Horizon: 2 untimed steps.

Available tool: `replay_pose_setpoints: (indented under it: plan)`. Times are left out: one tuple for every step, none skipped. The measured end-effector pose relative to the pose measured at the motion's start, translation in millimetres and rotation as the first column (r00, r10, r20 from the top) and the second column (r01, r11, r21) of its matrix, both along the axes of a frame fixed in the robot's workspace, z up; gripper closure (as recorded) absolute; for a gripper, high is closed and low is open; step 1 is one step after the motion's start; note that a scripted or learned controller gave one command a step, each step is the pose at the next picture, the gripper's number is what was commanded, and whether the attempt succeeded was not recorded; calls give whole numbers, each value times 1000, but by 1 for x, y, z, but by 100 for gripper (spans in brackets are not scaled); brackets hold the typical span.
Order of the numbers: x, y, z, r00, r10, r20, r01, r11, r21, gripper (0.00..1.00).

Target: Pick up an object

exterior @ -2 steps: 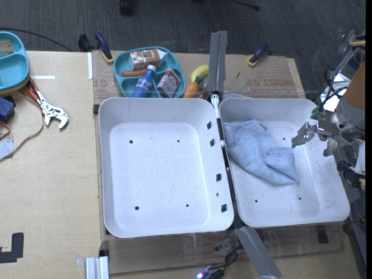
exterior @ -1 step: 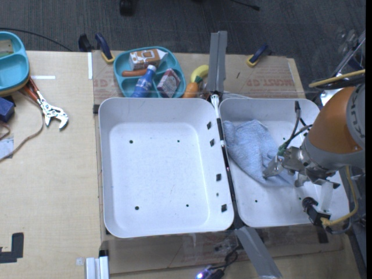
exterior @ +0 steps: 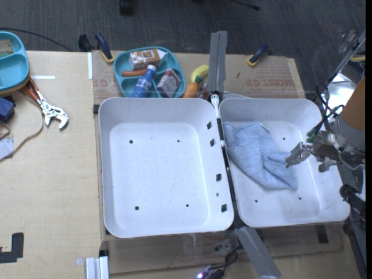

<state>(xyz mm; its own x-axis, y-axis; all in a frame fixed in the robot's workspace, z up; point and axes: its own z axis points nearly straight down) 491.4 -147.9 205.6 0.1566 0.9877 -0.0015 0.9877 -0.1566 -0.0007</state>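
Observation:
A crumpled blue-grey cloth [exterior: 256, 153] lies in the right white bin [exterior: 302, 205], against its left wall and spreading toward the middle. My gripper [exterior: 306, 164] hangs low over the bin's right half, just right of the cloth. It stands open, and its left finger [exterior: 295, 155] reaches the cloth's right edge near a raised fold. The other finger [exterior: 323, 165] is over bare bin floor. Nothing sits between the fingers. The arm's wrist [exterior: 349, 138] comes in from the right edge.
The left white bin [exterior: 116, 173] adjoins the right one at a grey divider [exterior: 220, 150]. Behind the bins stand a teal tray [exterior: 123, 74] of small items, a banana [exterior: 199, 73] and clamps. A wrench [exterior: 52, 114] lies on the bench at far left.

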Motion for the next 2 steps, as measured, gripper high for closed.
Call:
replay_pose_setpoints:
  plan:
    - [44,23,-81,999,-41,-3,41,999,1,0]
    - [54,-38,-27,997,81,0,-81,997,0,0]
